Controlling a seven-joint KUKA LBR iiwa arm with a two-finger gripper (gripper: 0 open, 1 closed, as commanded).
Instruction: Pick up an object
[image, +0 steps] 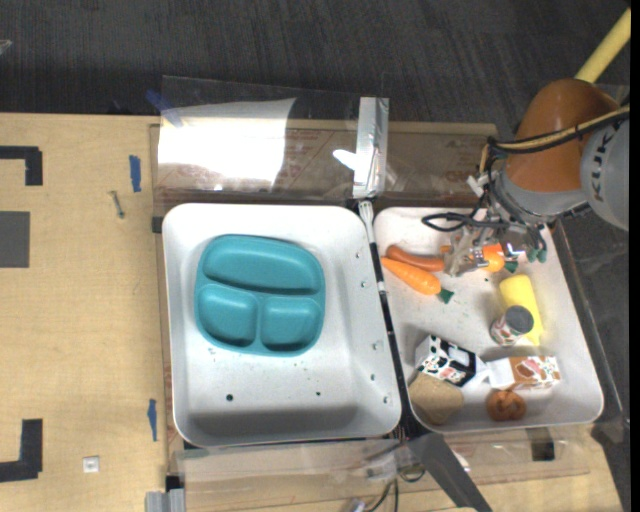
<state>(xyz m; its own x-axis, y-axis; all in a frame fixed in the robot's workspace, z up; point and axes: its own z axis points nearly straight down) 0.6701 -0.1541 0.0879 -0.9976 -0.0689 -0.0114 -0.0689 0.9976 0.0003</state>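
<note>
My gripper (484, 250) hangs low over the far part of the right bin (580, 330), under the orange wrist band. Just to its left lie two orange carrots (413, 271), side by side, with their right ends reaching under the gripper. A small orange piece (492, 259) shows at the gripper's tip; whether it is gripped is unclear. A yellow bottle (521, 302) with a grey cap lies right below the gripper.
The left bin (190, 390) holds a teal divided plate (261, 291). At the near end of the right bin sit a black-and-white item (446, 360), a tan round lump (436, 396), a brown-orange ball (507, 404) and a small white-and-red carton (536, 372).
</note>
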